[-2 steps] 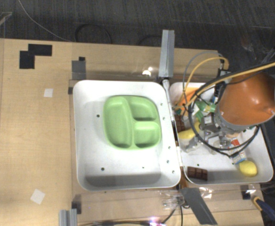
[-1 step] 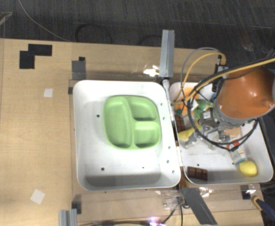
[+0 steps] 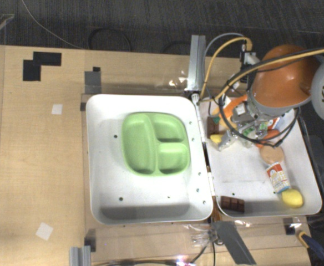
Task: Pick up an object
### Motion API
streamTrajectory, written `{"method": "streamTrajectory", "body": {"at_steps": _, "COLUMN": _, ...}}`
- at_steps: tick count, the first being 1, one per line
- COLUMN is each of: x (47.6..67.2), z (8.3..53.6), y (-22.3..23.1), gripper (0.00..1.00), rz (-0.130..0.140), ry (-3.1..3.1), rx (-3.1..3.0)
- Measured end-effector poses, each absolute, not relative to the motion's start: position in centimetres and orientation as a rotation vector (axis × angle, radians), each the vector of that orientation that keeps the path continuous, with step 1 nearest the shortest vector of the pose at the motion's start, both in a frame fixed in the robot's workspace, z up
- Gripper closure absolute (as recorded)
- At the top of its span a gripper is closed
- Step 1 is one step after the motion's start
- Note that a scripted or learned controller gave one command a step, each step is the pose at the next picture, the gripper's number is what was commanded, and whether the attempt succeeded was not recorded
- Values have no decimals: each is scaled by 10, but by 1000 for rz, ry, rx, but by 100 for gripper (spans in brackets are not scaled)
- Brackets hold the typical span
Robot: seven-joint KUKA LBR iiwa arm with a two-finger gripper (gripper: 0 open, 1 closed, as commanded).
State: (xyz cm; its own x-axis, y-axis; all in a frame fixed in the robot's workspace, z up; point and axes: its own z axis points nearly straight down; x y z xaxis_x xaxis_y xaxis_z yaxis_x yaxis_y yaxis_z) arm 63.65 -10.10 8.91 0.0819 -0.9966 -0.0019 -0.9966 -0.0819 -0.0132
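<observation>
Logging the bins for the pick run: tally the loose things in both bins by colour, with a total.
Green: 1, the divided tray in the left bin.
Yellow: 2, a lemon-like piece and a small piece in the right bin.
Brown: 1, a block.
Red-and-white: 1, a bottle.
Total: 5. More may sit hidden beneath the arm.

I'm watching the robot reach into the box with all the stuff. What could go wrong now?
The gripper hangs low in the right bin's crowded back corner, so it may pinch two things, or none. Its loose cables dangle near the objects and might snag. The yellow lemon looks round, so a bump could roll it.
</observation>
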Motion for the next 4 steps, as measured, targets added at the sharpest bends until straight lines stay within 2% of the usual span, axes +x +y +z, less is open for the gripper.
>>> {"method": "streamTrajectory", "body": {"at_steps": 1, "x": 629, "z": 89, "y": -92, "gripper": 0, "rz": -11, "ry": 2111, "rx": -2312}}
{"method": "streamTrajectory", "body": {"at_steps": 2, "x": 632, "z": 104, "y": -89, "gripper": 100, "rz": -17, "ry": 2107, "rx": -2299}}
{"method": "streamTrajectory", "body": {"at_steps": 3, "x": 625, "z": 230, "y": -57, "gripper": 100, "rz": -18, "ry": 1856, "rx": -2520}}
{"method": "streamTrajectory", "body": {"at_steps": 4, "x": 671, "z": 254, "y": -105, "gripper": 100, "rz": -10, "ry": 2136, "rx": -2290}}
